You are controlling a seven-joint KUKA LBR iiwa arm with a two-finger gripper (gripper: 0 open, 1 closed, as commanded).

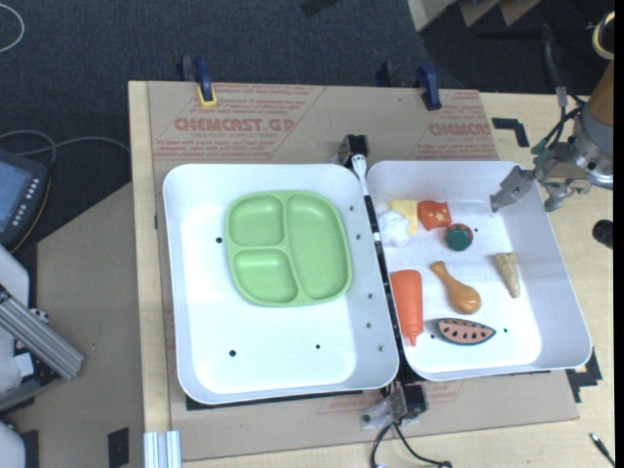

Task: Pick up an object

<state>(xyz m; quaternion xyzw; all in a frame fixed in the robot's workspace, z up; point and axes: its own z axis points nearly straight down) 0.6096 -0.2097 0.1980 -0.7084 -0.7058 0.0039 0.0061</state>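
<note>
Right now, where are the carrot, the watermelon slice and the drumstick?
carrot (408, 303), camera view, middle of its orange body.
watermelon slice (464, 331), camera view, centre of its red flesh.
drumstick (458, 290), camera view, its thick brown end.

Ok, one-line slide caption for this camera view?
Arm's hand hovers open at the right bin's far edge above toy foods; a green divided plate sits in the left bin.

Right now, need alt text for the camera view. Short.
The arm's tool hovers at the right bin's upper right rim, above toy food: carrot, drumstick, watermelon slice, cone. The left bin holds a green divided plate.
</note>
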